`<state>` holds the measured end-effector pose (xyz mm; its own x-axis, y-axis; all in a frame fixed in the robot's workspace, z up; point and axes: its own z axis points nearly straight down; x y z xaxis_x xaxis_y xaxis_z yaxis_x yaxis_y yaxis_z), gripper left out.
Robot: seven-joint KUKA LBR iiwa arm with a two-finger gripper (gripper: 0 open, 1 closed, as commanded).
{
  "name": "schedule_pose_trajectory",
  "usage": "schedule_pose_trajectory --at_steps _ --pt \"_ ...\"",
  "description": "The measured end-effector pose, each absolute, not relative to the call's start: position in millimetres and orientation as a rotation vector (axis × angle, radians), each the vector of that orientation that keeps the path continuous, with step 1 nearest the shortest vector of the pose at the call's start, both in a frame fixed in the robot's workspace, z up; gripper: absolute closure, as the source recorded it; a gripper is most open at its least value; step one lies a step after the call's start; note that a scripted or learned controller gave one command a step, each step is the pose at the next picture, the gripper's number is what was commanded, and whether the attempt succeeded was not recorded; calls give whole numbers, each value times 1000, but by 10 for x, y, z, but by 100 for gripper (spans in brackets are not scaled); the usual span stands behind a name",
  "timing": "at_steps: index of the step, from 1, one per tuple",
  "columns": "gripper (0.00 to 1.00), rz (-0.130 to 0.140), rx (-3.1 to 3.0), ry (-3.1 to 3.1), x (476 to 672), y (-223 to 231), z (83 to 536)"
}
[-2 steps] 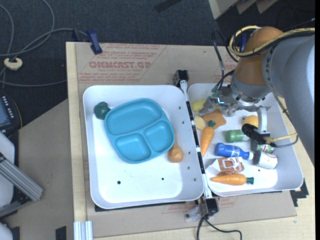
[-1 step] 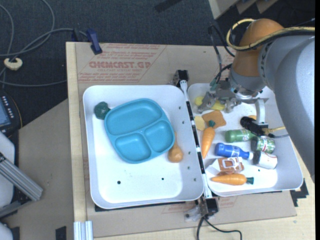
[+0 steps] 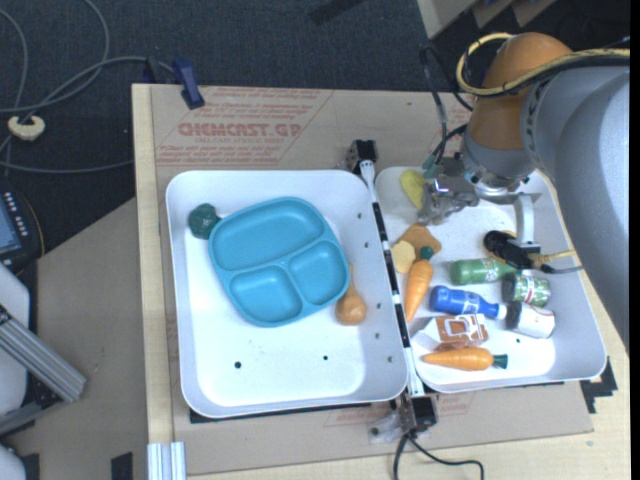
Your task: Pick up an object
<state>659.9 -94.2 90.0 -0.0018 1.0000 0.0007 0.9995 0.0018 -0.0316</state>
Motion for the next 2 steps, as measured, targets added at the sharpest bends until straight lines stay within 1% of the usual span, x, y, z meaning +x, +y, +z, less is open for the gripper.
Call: schedule_pose_trajectory --at_steps 1,2 --pt "0 33 -2203 -2209 6605 -937 905" --pt "0 11 -2228 -2207 5485 -1475 838"
